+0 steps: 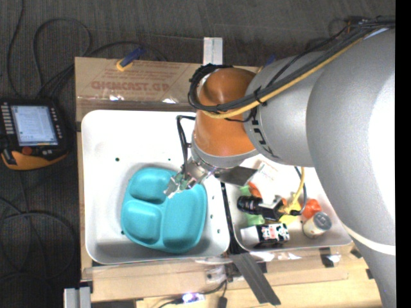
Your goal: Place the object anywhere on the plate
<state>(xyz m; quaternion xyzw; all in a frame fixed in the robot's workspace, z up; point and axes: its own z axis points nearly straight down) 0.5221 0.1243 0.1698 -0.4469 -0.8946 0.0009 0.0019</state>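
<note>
I've got the gripper [183, 183] right over the teal plate's [164, 213] upper rim, in the left bin [103, 140]. I can't tell its grip state or see any object in it. Right of the plate, the other bin [334, 239] is cluttered: a black bottle [252, 205], an orange piece [310, 206], a small labelled box [273, 233]. Above the plate, cardboard [128, 85] with faint, unreadable lettering.

Dark carpet floor [128, 11] w/ black cables [45, 34]; handheld screen unit [32, 133] at left; cardboard sheet [135, 79] behind bench.
</note>
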